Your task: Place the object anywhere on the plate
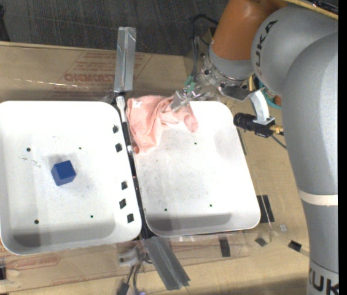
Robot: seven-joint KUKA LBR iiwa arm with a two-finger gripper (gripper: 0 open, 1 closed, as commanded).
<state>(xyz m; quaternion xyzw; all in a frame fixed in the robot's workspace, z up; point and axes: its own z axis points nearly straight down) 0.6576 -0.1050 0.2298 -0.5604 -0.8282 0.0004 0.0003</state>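
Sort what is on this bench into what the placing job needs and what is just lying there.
Job:
- gripper, at the far edge of the right bin
- pink cloth, bunched in that bin's far left corner, at the gripper

Lying about:
- blue cube in the left bin
- cardboard sheet under both bins

I can see no plate.

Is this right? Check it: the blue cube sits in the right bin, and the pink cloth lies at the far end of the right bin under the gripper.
Not quite. The camera view shows the blue cube in the left bin, not the right bin. The rest stands: the pink cloth lies at the right bin's far end, under the gripper.
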